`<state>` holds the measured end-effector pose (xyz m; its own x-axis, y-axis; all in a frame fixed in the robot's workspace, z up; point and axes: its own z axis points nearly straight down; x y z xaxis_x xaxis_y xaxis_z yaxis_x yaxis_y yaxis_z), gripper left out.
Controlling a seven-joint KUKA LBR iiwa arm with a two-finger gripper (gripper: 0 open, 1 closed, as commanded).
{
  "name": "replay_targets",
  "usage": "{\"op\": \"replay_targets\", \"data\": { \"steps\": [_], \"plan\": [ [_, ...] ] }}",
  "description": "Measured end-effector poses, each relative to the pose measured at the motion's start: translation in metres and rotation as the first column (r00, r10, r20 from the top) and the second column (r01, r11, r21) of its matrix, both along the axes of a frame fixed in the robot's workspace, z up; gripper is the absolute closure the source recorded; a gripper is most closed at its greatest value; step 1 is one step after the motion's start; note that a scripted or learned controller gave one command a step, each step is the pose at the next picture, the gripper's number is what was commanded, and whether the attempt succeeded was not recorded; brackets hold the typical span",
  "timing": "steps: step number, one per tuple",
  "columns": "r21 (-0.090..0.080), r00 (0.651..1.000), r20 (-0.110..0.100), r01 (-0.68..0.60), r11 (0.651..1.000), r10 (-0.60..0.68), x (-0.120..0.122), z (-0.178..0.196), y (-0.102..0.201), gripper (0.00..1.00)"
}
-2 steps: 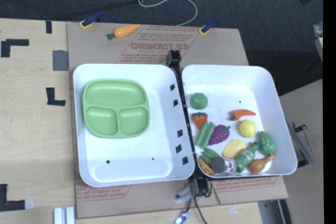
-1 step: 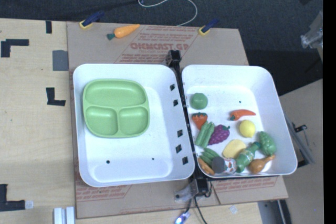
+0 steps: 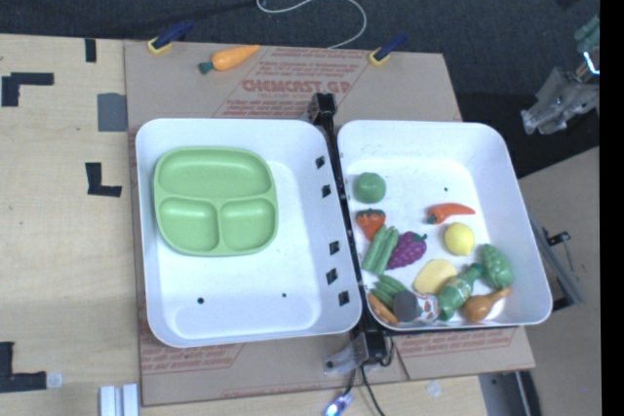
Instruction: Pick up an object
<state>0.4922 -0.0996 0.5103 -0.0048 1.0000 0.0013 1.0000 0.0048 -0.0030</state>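
Toy food (image 3: 429, 263) lies heaped in the right bin (image 3: 487, 146), below and left of my gripper (image 3: 558, 109); the green divided plate (image 3: 214, 200) sits farther left in the other bin (image 3: 156, 307). How my gripper stands, I cannot tell; it hangs outside the bin, touching nothing.

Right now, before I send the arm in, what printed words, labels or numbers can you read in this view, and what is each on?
Red print on the brown cardboard sheet behind the two white bins: blurred, not readable with confidence.
More red print along the sheet's front edge: too small to read.
The green divided plate and the plastic toy foods show no text.
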Motion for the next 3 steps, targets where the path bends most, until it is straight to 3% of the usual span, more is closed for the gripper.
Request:
{"op": "replay_targets", "data": {
  "steps": [1,2,3],
  "plan": [
    [-0.001,1.0,0.005,-0.001,1.0,0.001,0.012,0.026,0.054,1.0],
    [0.0,1.0,-0.002,-0.005,1.0,0.005,-0.009,-0.009,0.126,1.0],
    [0.0,1.0,0.006,-0.003,1.0,0.003,-0.008,0.026,0.183,1.0]
  ]
}}
